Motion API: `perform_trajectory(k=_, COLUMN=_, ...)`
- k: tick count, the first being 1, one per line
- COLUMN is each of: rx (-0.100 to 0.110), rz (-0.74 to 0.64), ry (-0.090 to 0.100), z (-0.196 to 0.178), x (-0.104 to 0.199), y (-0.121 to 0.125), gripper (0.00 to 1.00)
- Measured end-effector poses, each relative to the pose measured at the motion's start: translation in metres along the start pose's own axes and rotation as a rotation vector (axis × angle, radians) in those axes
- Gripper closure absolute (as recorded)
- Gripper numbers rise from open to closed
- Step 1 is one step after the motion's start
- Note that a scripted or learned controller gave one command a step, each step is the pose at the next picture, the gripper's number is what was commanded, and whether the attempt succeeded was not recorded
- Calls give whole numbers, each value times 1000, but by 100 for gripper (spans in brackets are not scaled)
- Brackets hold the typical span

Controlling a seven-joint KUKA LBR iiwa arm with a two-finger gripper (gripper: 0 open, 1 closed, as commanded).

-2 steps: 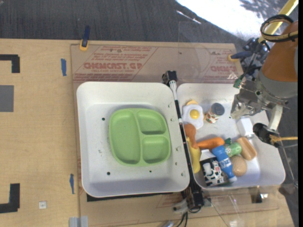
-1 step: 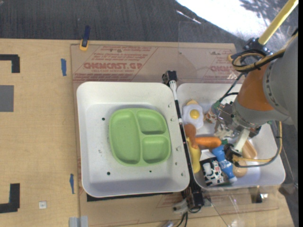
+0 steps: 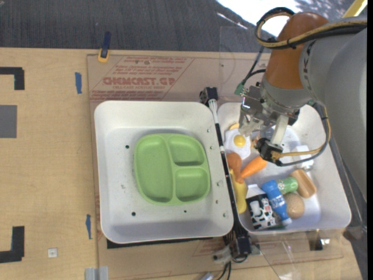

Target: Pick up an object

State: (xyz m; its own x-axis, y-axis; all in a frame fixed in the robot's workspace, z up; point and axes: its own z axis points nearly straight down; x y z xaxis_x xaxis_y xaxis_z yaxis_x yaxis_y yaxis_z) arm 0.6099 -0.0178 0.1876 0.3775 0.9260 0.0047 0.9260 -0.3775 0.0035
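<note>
The gripper [image 3: 260, 134] is hovering low over the far end of the right bin [image 3: 337, 209], just beside the egg [image 3: 238, 139] and near the carrot [image 3: 253, 167]. Whether it is apart or together, I cannot tell, and nothing is showing as held. In my judgement the approach step is in hand. The next move is calling for a descent centred on one item, clear of its neighbours, then a firm closing.

We see our grey arm [image 3: 344, 69] reach in from the right and curve over at the top. Its orange band [image 3: 291, 45] sits just above the wrist [image 3: 282, 92], which points steeply down. A black cable [image 3: 273, 14] loops over the band. Below the wrist our gripper [image 3: 258, 132] hangs low, tilted slightly toward the left.
</note>
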Motion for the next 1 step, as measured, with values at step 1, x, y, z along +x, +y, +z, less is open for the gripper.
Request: perform_trajectory(k=1, rx=14, rz=360, ry=-8, z=3, x=-39, y=-33, gripper=100)
